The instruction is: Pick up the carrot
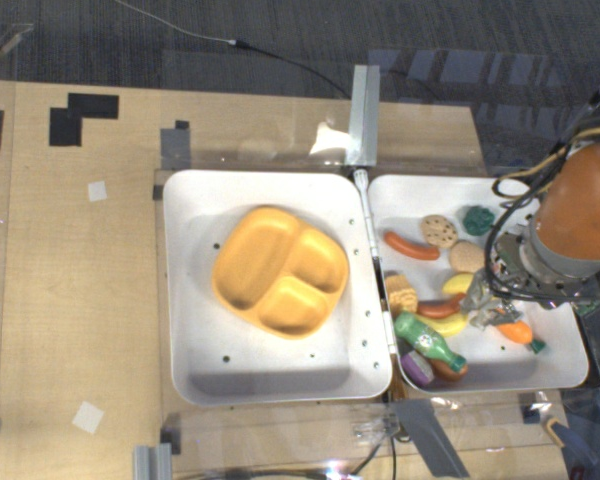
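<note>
The tool [495,310] is hovering beside the carrot [518,333] near the right bin's [570,373] front edge, grip state unclear; carrot looks light, stiff, slippery—grasp mid-body.

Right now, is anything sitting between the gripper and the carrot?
Nothing visible does. The gripper hangs just left of the carrot in the right bin; the banana lies on its far side.

A pale wooden bench [70,298] meets dark floor [280,13] — carpet, perhaps — crossed by a thin cable [230,41].
</note>
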You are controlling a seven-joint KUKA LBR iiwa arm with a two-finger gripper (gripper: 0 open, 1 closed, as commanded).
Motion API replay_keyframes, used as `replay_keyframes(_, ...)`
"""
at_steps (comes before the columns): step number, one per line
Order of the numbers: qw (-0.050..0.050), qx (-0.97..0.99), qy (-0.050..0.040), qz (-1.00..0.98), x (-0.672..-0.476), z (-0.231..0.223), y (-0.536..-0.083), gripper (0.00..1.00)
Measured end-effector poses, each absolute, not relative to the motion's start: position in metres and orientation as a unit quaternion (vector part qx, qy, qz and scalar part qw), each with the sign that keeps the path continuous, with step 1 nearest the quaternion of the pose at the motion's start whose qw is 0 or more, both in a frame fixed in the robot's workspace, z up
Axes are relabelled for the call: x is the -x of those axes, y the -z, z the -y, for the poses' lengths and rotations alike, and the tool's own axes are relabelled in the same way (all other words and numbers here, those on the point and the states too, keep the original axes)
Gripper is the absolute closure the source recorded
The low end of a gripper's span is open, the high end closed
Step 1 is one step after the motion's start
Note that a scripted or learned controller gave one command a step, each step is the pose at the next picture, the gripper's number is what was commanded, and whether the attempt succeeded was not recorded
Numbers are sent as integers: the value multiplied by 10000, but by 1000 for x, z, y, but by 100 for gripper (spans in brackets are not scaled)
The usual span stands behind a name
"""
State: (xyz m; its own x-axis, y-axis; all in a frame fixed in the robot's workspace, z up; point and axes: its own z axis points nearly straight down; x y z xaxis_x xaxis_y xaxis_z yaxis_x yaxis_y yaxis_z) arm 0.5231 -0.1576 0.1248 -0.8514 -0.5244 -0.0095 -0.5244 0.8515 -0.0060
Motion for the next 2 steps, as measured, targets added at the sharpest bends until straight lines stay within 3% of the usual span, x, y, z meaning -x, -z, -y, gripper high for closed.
replay_keyframes(1, 76, 2384, 58, -9711, -506, 209, -228, 100)
replay_keyframes(2, 63, 3250, 30, -9457, -570, 205, -297, 100)
